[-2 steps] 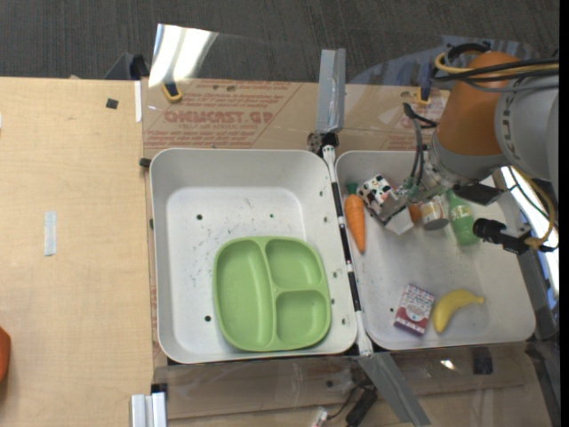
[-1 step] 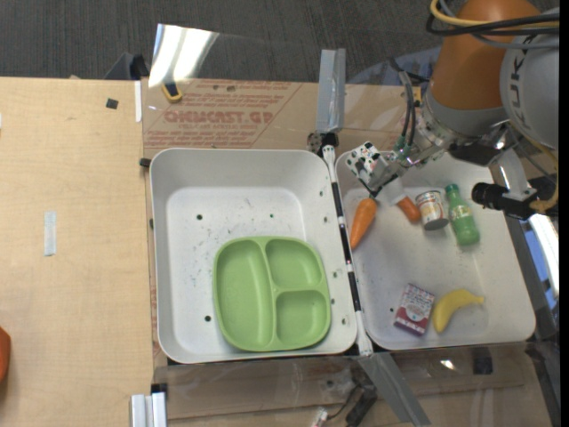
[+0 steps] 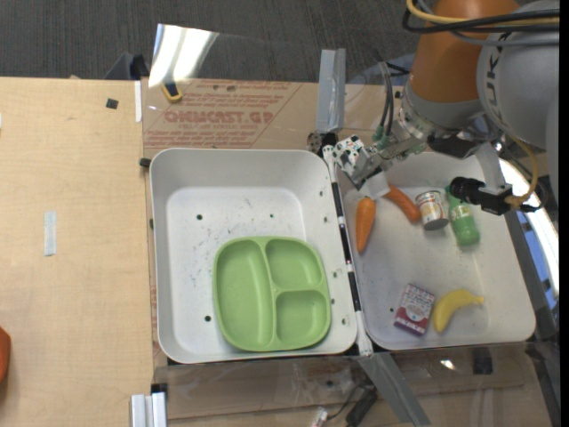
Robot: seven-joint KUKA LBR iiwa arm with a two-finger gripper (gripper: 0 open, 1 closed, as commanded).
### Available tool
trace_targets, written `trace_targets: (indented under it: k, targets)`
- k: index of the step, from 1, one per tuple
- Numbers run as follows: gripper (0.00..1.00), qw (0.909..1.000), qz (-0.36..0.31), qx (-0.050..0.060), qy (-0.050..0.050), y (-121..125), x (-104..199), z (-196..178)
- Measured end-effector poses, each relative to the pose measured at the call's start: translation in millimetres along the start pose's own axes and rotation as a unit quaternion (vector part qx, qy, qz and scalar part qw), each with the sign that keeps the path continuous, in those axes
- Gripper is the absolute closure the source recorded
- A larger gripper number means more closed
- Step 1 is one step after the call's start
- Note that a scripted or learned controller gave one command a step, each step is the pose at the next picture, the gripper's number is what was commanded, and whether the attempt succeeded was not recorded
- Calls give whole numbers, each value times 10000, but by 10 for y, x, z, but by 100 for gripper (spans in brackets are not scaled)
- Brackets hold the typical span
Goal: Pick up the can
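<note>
At the left of the frame, the wooden bench top is lying bare apart from a few small marks. Moving right, the left bin is holding a green divided plate, sitting toward its lower right corner.

Past the divider, the right bin is carrying everything else. A carrot is lying upright in the picture along the bin's left wall, and a second orange carrot-like piece is slanting just beside it. Right of that, in the upper middle of this bin, the can is lying tilted, its pale end facing the camera, close against a green bottle. Lower down, a small pink box and a banana are resting near the front wall.

The gripper is hanging at the upper left corner of the right bin, over the divider, well apart from the can and holding nothing that can be seen; how wide it is set I cannot tell.

The risks look plain. The can is crowded between the slanting carrot piece and the bottle, so a descending finger is likely to strike a neighbour or close on the wrong thing. Lying tilted, the can may also roll or slip away under contact.
</note>
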State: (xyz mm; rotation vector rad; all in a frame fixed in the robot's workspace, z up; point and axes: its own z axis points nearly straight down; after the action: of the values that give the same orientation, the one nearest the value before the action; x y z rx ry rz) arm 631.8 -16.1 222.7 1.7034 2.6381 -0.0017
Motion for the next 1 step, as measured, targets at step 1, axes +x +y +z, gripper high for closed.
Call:
trace_targets:
  k: [1]
  targets:
    - [100,9997,-243,2,-1,606,677,-205]
